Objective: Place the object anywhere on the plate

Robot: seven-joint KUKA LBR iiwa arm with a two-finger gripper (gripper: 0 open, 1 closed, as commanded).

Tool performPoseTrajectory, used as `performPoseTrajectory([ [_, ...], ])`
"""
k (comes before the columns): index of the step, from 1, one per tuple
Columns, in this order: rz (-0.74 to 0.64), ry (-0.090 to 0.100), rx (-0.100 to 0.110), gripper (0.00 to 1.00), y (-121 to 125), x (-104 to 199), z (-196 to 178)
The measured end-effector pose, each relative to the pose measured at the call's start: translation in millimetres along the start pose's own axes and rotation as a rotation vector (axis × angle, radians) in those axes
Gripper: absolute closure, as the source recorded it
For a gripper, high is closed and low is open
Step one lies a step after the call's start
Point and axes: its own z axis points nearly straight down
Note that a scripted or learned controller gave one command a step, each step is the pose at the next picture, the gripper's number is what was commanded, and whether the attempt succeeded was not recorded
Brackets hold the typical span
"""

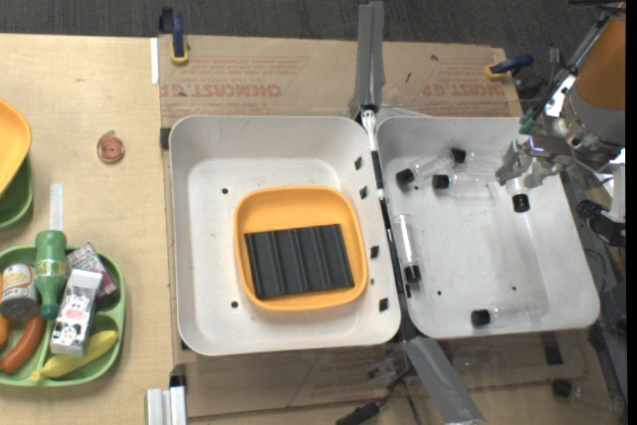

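Note:
An orange plate point(297, 204) lies in the middle of the left bin point(199, 214). On it rests a dark, ribbed rectangular object point(300, 260) that covers most of the plate's floor. My gripper point(520, 166) hangs over the upper right part of the right bin point(557, 284), far from the plate. A small black piece point(520, 203) lies on the bin floor just below the gripper. I see nothing held in the gripper.
Clear tubes with black caps are scattered in the right bin: point(439, 181), point(458, 155), point(405, 244), point(480, 318). A green tray point(109, 343) of toy food sits on the bench at far left. Clamps hold the cardboard at the back.

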Motion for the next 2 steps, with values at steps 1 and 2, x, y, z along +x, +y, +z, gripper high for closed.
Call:
performPoseTrajectory([
  [1, -0.316, -0.001, -0.003, 1.00, 86, -25, -45],
  [2, -0.559, -0.002, -0.004, 1.00, 89, -44, -75],
])
